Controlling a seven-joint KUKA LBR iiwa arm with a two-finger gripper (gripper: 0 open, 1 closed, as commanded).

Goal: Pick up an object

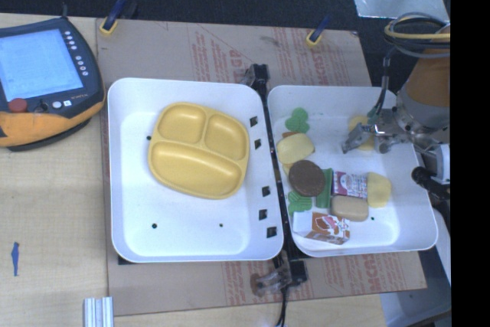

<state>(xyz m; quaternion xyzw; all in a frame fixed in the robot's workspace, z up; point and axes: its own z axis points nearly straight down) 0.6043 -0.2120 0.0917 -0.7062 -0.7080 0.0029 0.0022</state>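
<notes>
Two white bins sit side by side on the bench; the left bin (126,165) holds a yellow tray (200,150) with three sections, lying flat and tilted a little, with lots of bare white floor around it; the right bin (417,226) holds the small toy foods, all bunched toward its left and near side, so that is where a pick can happen.

The arm comes in from the right, and its gripper (366,138) hangs over the far right part of the right bin; its metal fingers (354,142) point down and to the left, and they look spread a bit with nothing between them; I think it is lining up for a grab, not carrying anything.

Just beside the fingertips lies a small yellow piece (358,124), partly hidden by the gripper; it looks like the closest thing to take. Well apart from it, toward the left, sit a green piece (297,119), a pale yellow lump (295,147) and a brown round cookie (307,177); near them lie a red and white packet (351,184), a yellow block (378,188), a tan bun (349,207) and a small printed card (328,227).

They touch and overlap, so grabbing one there could push the others; the lone yellow piece seems easier.

A screen pad (42,80) rests on the far left of the bench, out of the way.
</notes>
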